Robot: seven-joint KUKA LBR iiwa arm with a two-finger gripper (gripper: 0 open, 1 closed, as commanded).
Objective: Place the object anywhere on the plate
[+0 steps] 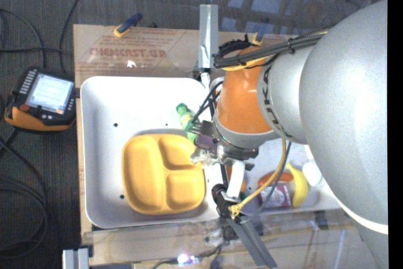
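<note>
Slanted overhead view of a desk (94, 50) bearing two shallow white bins side by side. In the left bin (107, 104), at left centre of the frame: a yellow plate (160, 179) with three compartments, lying flat toward the bin's lower edge. Just beyond the plate's upper right corner, on the bin floor and off the plate: a small green object (184, 113), partly hidden by the arm. Entering from the right: a grey arm (340, 110) with an orange band (242, 104), its gripper (206, 145) over the plate's upper right edge, close beside the green object; opening of the gripper not discernible. In the right bin (271, 157), at lower right and largely covered by the arm: a bottle (277, 192) with a red label, a yellow item (301, 184) and a white item (311, 171). At far left, off the desk: a handheld control unit (41, 97) on dark carpet (38, 198).
</note>
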